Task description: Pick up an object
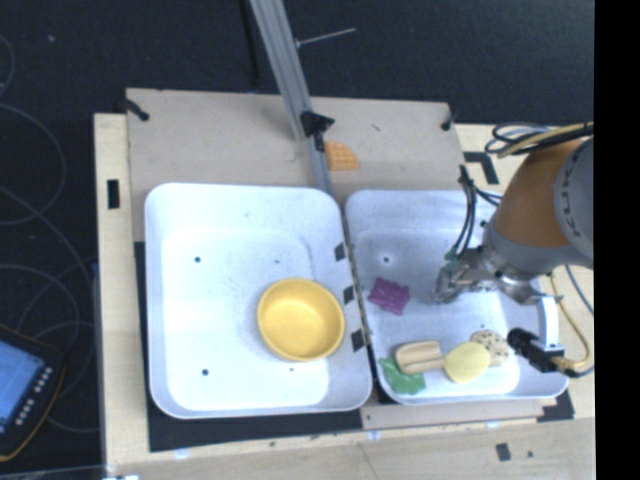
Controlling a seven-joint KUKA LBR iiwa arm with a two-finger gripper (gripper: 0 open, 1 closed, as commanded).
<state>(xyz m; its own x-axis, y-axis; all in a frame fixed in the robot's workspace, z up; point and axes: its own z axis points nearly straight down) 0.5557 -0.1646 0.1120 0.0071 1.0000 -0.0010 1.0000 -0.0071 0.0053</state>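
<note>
My gripper [452, 282] hangs low in the right bin [420, 213], toward its right wall; whether it is spread or pressed together, I cannot tell. The purple block [389, 295] lies apart to its left in the middle of the bin. The tan block [418, 356], yellow lump [466, 362] and green scrap [404, 379] crowd the near edge, so I judge the purple one safest: centre over it, then descend straight.

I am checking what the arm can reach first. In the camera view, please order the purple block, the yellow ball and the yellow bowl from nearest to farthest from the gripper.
1. Purple block: right bin, just left of the gripper.
2. Yellow ball: right bin, near its front edge, below the gripper.
3. Yellow bowl: left bin, far to the left.
</note>
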